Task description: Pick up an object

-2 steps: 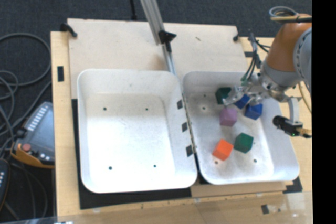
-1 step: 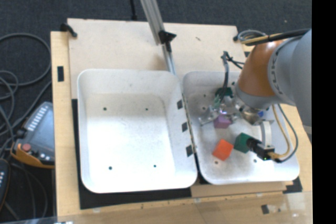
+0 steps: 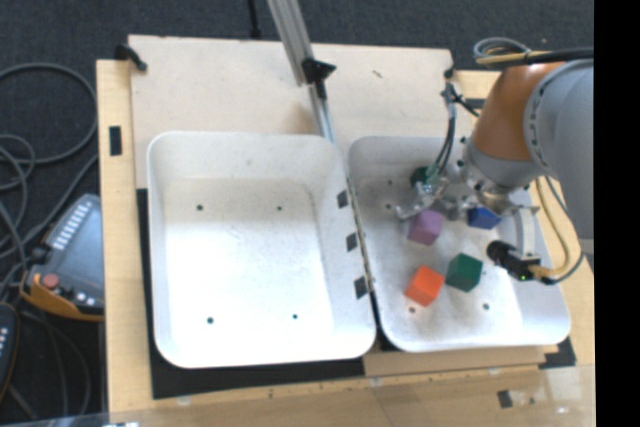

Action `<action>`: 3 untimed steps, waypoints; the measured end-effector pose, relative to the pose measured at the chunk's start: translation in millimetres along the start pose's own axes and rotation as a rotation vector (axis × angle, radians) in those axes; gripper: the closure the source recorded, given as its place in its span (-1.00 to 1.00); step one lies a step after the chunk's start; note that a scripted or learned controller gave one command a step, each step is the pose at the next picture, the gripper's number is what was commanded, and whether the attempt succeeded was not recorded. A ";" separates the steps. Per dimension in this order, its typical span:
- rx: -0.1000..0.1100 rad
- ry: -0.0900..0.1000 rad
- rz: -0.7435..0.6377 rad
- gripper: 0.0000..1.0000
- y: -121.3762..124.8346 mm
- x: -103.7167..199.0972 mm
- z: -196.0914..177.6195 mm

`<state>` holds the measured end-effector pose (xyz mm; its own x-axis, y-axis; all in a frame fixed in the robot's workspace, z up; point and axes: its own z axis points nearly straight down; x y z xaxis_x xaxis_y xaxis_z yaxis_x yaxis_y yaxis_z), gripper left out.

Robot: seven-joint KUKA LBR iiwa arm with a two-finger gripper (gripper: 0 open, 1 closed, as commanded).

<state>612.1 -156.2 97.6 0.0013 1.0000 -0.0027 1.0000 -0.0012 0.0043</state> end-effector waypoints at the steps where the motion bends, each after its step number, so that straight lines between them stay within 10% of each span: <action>1: 0.006 0.003 0.000 -1.00 -51.5 43.1 0.3; 2: -0.002 0.001 -0.005 -1.00 14.7 39.8 -0.2; 3: 0.006 0.002 -0.001 -1.00 -28.5 63.9 0.5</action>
